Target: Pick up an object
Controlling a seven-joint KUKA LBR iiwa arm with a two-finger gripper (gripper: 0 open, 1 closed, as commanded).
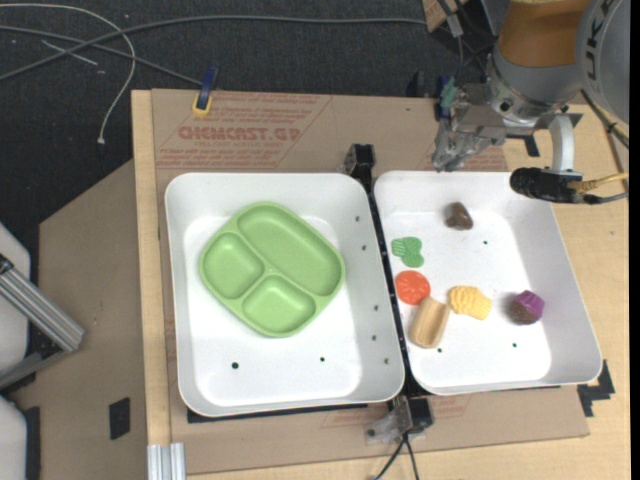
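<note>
The arm (545,28) is reaching in from the right w/ its orange band at the top, and the gripper (452,156) is hanging over the far rim of the right bin (560,268), near that bin's back-left corner. Fingers are pointing down, nothing showing btwn them; can't tell if they're apart or together, too small & blurred.

Six objs are lying in the right bin. A brown lump (458,216) is sitting nearest the gripper, just in front of it & apart from it. A green piece (407,251) is lying by the bin's left wall. In front of that, an orange round piece (412,287) is touching or nearly touching a tan piece (429,323). A yellow piece (469,302) is sitting just right of the tan one. A purple piece (526,307) is lying further right, apart from the rest.

The left bin (200,368) is holding a green tray (271,268) w/ three compartments, lying flat & turned at a slant. Both bins are resting side by side on a cardboard sheet (250,128).
</note>
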